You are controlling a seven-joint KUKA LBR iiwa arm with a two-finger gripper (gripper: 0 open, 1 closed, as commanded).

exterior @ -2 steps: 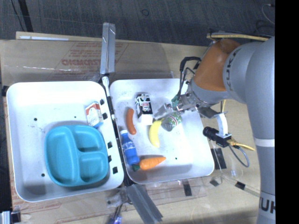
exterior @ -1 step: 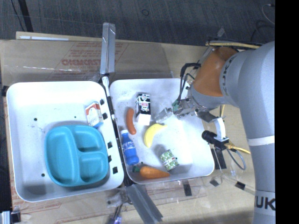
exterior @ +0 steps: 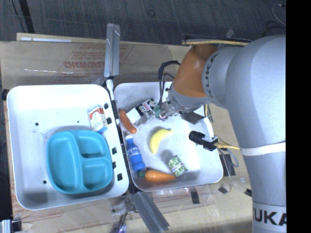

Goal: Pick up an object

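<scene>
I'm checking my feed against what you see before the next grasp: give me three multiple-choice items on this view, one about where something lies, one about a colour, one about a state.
1. Where does the blue divided tray lie?
A. In the left bin
B. In the right bin
C. On the bench outside both bins

2. What colour is the curved fruit in the middle of the right bin?
A. Green
B. Yellow
C. Red

3. How does the carrot lie?
A. Standing upright against the wall
B. Flat on the bin floor by the near wall
C. On top of the blue tray

Answers:
1 A: the tray rests on the floor of the left bin.
2 B: the banana is yellow.
3 B: the carrot lies lengthwise on the floor, beside the blue bottle.
</scene>
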